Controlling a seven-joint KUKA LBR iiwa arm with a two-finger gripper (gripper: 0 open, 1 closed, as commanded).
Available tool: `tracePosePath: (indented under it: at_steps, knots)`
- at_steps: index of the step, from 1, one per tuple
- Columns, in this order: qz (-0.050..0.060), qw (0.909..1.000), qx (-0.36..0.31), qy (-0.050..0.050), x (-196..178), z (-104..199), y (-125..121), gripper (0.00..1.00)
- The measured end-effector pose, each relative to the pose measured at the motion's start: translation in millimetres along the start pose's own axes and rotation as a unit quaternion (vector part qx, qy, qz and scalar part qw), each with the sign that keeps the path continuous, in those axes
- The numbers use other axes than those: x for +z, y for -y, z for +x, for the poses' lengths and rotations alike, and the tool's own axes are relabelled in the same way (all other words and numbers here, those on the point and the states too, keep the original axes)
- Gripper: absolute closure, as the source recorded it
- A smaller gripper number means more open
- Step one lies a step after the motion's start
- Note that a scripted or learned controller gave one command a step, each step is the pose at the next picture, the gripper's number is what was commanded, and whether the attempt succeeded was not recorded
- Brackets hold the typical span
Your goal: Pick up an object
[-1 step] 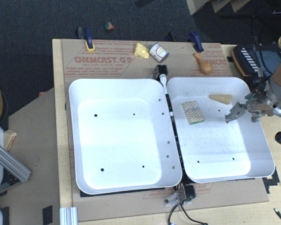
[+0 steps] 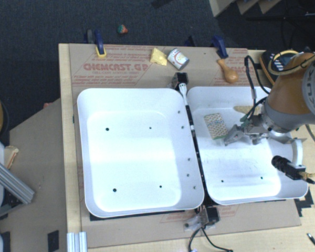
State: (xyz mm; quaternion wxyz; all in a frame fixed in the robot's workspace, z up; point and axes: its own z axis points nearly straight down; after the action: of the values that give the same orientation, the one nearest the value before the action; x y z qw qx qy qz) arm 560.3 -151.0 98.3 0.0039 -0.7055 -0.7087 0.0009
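- My pincer hangs low inside the right bin, its tip pointing left toward the divider; I cannot tell from this slant whether it is apart or together, since grey metal blurs into the white floor.
- Nothing is visibly clamped, so I count no grasp.
- Just beside the tip, up and to its left, lies the likely target: a small patterned block, flat on the bin floor near the upper-left part of the right bin.
- The block looks rectangular, speckled in tan, green and pink, lying slightly askew; it may be a sponge or a printed card, though the detail is too fine to be sure.
- My worry: the tip sits at the block's lower right edge, not squarely over it, so a close from here could pinch a corner or merely nudge it toward the bin wall.
- A thin, flat piece hugging the floor would also be hard to get under.
- A pale sliver rests near the far rim, behind the wrist.
- Beyond the bins, on the board, lie a yellow wedge, a small can and a wooden pear shape.
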Motion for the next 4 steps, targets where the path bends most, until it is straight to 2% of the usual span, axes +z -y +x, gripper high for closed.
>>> tracePosePath:
  at_steps: [1,2,3,4]
  knots:
    - [-0.012,0.9999,-0.004,0.002,-94,80,-92,0.0]
    - [-0.013,0.9999,0.0,0.003,-223,93,-108,0.0]
    - [-0.012,0.9999,0.0,0.002,-335,119,-57,0.0]
    - [-0.006,1.0,0.001,0.004,-337,117,-58,1.0]
